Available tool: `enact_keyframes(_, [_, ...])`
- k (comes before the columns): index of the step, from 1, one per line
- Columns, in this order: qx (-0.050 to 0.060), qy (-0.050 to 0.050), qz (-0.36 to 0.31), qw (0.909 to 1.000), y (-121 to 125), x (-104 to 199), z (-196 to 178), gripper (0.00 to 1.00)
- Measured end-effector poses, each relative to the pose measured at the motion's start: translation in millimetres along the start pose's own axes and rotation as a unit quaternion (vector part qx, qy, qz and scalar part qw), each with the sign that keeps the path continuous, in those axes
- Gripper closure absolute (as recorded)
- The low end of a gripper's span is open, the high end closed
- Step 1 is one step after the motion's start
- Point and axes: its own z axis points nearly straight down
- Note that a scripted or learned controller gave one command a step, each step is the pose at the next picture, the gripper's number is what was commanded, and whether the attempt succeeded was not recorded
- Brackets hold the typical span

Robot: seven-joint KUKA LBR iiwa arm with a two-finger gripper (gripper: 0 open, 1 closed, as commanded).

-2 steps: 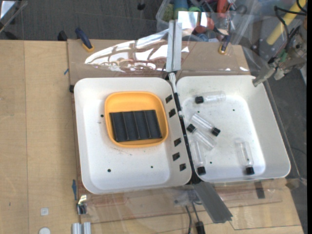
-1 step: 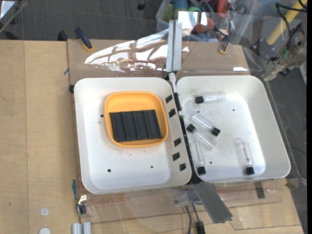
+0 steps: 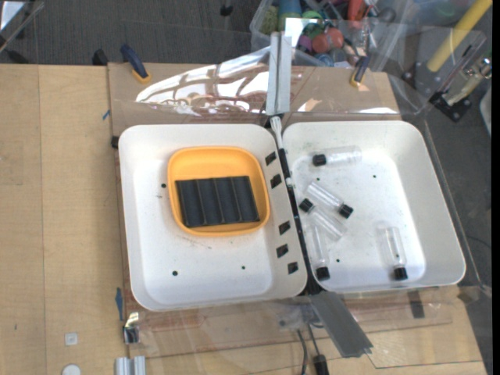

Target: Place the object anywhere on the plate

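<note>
Plate — orange, left bin, bearing black ridged block; clear black-capped tubes scattered in right bin; gripper state — cannot tell.

A pale wooden worktop fills the left and lower frame. Dark grey floor runs along the top, with a clear tub of bright toys at upper right.

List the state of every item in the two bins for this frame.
Orange square plastic plate: flat in the left white bin, carrying the rack.
Black ribbed rectangular rack: lying flat on the plate.
Clear plastic vials with black caps: capped, lying on their sides, scattered in the right white bin, none on the plate.
</note>
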Motion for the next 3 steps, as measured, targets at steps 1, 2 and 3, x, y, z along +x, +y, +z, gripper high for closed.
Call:
enact_keyframes(1, [-0.001, -0.001, -0.113, 0.9935, -22.7, 9.1, -82.2, 1.00])
enact_keyframes(2, [-0.001, -0.001, -0.113, 0.9936, -22.9, 9.0, -81.7, 0.00])
enact_keyframes(3, [-0.004, -0.004, -0.114, 0.9935, -20.6, 8.0, -91.6, 1.00])
